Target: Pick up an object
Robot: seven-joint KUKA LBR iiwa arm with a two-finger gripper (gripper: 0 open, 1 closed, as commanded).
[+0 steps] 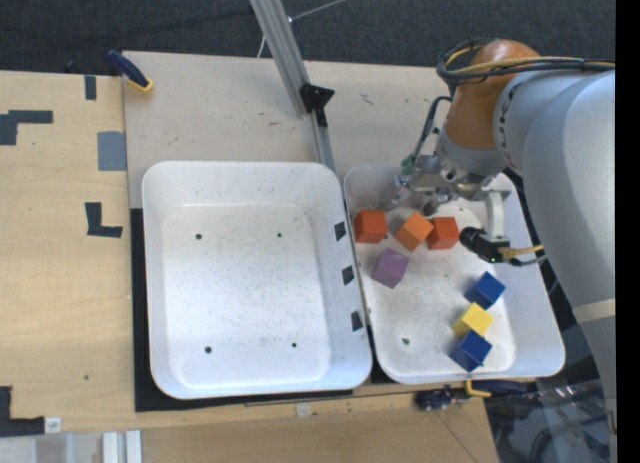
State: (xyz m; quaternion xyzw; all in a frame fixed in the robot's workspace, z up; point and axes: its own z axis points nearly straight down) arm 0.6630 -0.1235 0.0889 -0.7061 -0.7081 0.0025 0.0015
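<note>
End effector [432, 191]: low over the back of the right bin [530, 356], just above three orange blocks [412, 230], opening not discernible, nothing seen held; step, approach; next, a descent centred on one block, clear of its neighbours.

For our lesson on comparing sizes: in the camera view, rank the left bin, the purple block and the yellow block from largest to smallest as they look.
1. Left bin, by far the largest.
2. Purple block.
3. Yellow block, which looks slightly smaller than the purple one, though the difference is slight, so this order is unsure.
</note>
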